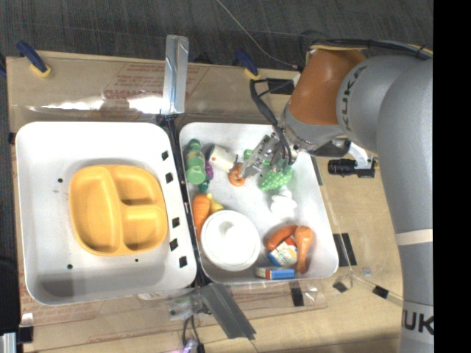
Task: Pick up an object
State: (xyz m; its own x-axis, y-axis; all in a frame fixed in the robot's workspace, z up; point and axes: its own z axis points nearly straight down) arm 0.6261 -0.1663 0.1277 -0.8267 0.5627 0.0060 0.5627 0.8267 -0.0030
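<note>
Lying at the right bin's (324,219) near edge are a small blue-and-white tube (276,273), an orange-and-red toy (288,243) and a white round lid (229,239); a carrot (201,210) rests along its left wall (a yellow divided tray (118,207) sits in the left bin (29,197)). Farther in, the gripper (269,157) hangs over a green bunch of grapes (277,175), which touches its fingers' tips. Whether the fingers are spread or pinching, I cannot tell.

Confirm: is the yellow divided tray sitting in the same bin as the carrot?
No, the yellow tray lies in the left bin; the carrot lies in the right bin.
</note>
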